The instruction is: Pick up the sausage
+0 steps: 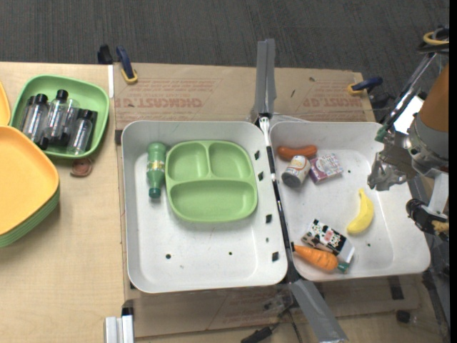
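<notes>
Camera view: one sausage [297, 151], one banana [362, 214], hand [383, 179] state unclear.

Colours, both white bins and bench side

Sausage [297, 151] orange-red; banana [362, 214] yellow; carrot [315, 258] orange, green tip; small carton [328, 237] black-and-white patterned; pouch [326, 168] pink-purple; can [294, 171] grey with tan label. Left bin [143, 263] white: divided plate [211, 180] light green, bottle [156, 168] green. Side tray [93, 98] green with dark-capped clear bottles [57, 122]; stacked plates [25, 184] orange-yellow over green. Bench brown cardboard, red print. Gripper [385, 177] grey metal.
</notes>
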Tool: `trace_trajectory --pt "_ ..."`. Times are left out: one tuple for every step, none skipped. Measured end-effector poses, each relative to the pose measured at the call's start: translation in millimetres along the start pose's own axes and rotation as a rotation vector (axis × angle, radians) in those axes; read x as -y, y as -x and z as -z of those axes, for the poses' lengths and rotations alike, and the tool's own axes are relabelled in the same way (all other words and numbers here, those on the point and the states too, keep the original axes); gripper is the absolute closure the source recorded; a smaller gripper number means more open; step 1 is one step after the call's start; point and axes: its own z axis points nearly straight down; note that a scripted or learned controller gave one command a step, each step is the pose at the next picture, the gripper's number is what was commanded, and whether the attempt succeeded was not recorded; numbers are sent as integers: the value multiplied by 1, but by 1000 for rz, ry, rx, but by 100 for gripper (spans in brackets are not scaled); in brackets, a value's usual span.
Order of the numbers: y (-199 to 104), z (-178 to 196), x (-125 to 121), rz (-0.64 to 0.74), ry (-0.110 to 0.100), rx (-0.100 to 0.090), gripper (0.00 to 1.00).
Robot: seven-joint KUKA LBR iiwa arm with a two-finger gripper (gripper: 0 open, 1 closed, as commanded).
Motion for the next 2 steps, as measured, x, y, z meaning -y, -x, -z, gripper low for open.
trace_trajectory --pt "1 8 -1 1 -2 2 100" --pt "-14 -120 -70 -500 5 -6 100"
